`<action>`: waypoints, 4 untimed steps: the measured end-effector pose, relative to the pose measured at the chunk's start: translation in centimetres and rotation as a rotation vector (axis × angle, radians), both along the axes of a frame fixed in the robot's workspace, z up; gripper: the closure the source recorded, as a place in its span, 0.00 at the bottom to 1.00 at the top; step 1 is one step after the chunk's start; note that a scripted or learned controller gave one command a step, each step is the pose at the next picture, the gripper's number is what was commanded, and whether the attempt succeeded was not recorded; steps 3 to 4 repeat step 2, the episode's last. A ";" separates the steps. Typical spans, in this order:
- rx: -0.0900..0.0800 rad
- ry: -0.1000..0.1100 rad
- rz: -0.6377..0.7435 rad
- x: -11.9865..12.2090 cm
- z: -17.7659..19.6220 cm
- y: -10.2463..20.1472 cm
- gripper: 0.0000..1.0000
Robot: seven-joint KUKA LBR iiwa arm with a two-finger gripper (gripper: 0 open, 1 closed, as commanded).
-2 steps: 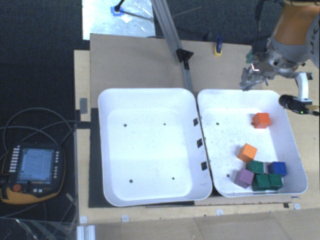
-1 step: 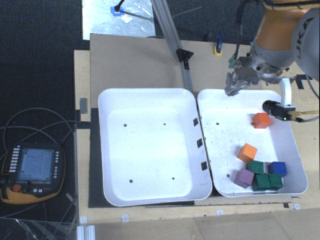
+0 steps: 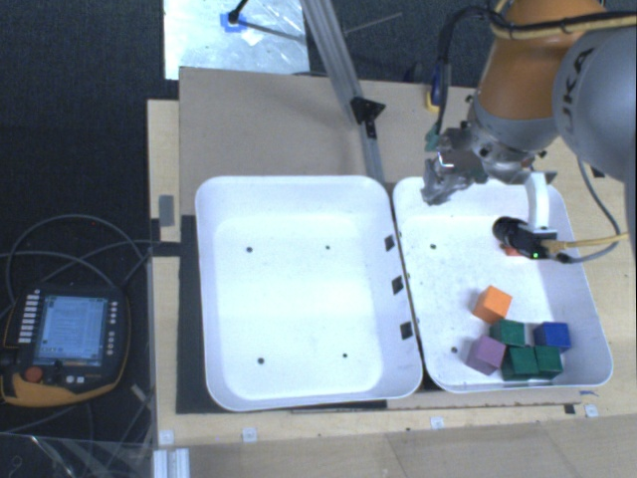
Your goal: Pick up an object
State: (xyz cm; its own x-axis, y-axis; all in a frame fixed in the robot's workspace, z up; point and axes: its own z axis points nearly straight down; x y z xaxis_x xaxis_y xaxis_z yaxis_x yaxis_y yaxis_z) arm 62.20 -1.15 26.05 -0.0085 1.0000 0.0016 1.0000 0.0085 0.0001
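View: the one camera, above the bench, looking down at a slant.
My hand: the gripper [image 3: 441,183] hangs over the far left corner of the right bin [image 3: 450,267], close to its rim. It is blurred, and I cannot tell whether it is open or closed. Nothing shows in its grasp.
My arm: grey, with the orange band [image 3: 542,28] above the wrist, coming in from the right.
Where the things are: five blocks are huddled in the near right corner of the right bin, well apart from my hand.
Orange block [image 3: 492,304]: stands a little apart at the far edge of the group, turned so that its edges run diagonally to the bin walls.
Purple block [image 3: 487,354]: leftmost of the group, also turned diagonally.
Upper green block [image 3: 513,333]: just beside the blue block [image 3: 552,336].
Lower green block [image 3: 530,363]: nearest the front wall and squared to it.
Long axis: each block looks about as wide as it is long, so I cannot tell one.
Left bin [image 3: 299,297]: white, with small dark dots on its floor.
Surface: both bins sit side by side on a tan board [image 3: 269,118].
Room: dark floor [image 3: 80,118], a slanted metal pole [image 3: 333,43] and a teach pendant [image 3: 65,342] with a coiled cable.
Writing: dark letters on my grey housing are cut off at the edge, and the lit pendant screen is too small to read.
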 end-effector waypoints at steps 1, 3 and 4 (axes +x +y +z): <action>0.001 0.000 0.002 -0.8 -0.3 4.7 1.00; 0.000 0.001 0.000 -2.2 -2.5 8.6 1.00; 0.000 0.001 0.000 -2.2 -2.5 8.6 1.00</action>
